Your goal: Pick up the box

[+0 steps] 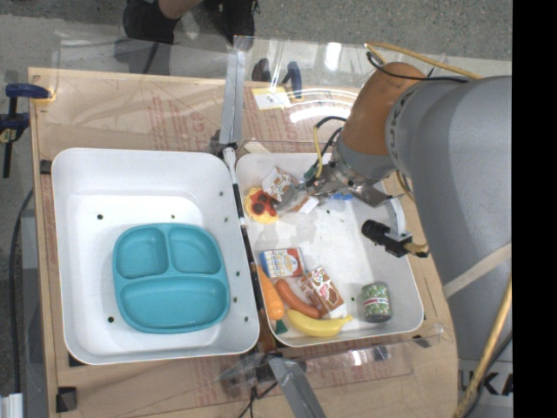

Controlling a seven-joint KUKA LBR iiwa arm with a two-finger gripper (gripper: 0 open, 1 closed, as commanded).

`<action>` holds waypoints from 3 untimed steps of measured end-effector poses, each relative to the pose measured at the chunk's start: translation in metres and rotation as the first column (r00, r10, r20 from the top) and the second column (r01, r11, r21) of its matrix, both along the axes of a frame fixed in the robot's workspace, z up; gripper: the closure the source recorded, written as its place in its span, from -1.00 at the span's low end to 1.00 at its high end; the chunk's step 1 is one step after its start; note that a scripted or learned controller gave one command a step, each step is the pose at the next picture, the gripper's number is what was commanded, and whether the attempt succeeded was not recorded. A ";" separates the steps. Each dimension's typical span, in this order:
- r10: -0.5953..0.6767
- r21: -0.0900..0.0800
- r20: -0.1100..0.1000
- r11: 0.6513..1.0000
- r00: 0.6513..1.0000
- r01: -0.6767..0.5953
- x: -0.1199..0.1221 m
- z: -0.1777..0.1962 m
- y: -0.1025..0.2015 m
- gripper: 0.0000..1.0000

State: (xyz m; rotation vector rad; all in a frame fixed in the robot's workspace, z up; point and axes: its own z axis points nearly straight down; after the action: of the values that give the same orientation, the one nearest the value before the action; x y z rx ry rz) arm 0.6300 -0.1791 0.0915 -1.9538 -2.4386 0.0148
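Reaching into the right-hand bin [409, 307] from the far corner, the arm's claw [306, 192] hangs low over a clutter of small packets, and whether it is released or clenched cannot be told at this slant. Judging by its position, the approach step is in hand, with nothing visibly gripped. The likeliest target, a small box [282, 262] with a blue-and-white face and a red-orange patch, lies flat well below the claw in this view, toward the bin's near wall. A second printed carton [321, 289] sits just beyond it, with a carrot [296, 304] and banana [318, 323] farther still from the claw. The next move would call for travelling down-frame to centre over the box, then descending squarely, since the carton crowds one edge.
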 end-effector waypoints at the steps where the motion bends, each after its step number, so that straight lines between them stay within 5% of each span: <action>1: -0.013 -0.006 -0.014 1.000 1.000 0.013 0.015 0.000 0.010 -1.00; 2: -0.101 -0.015 -0.013 0.995 0.995 0.101 0.015 0.000 0.013 -1.00; 3: -0.096 -0.015 -0.027 0.995 0.995 0.096 0.012 0.008 0.013 1.00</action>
State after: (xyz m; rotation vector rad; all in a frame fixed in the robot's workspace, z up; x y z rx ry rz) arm 0.6422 -0.1665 0.0993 -2.0597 -2.3314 0.0567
